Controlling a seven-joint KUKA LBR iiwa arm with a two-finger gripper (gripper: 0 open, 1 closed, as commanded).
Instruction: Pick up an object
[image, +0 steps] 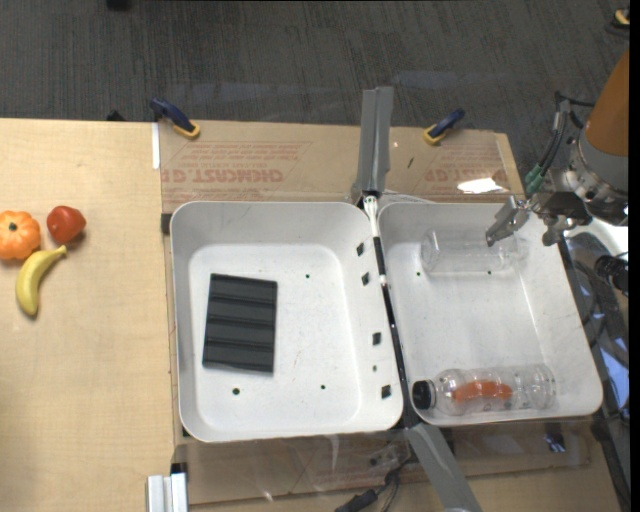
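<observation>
The hand (527, 225), fingers spread and empty, hangs over the far right of the right bin (560, 330) beside a clear box (470, 255); a good grasp straddles the box squarely, whereas the bottle (482, 391) lies near.

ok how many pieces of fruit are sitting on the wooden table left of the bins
3, grouped near the table's left edge: an orange, a red apple-like fruit just right of it, and a banana below them. None seem hidden.
</observation>
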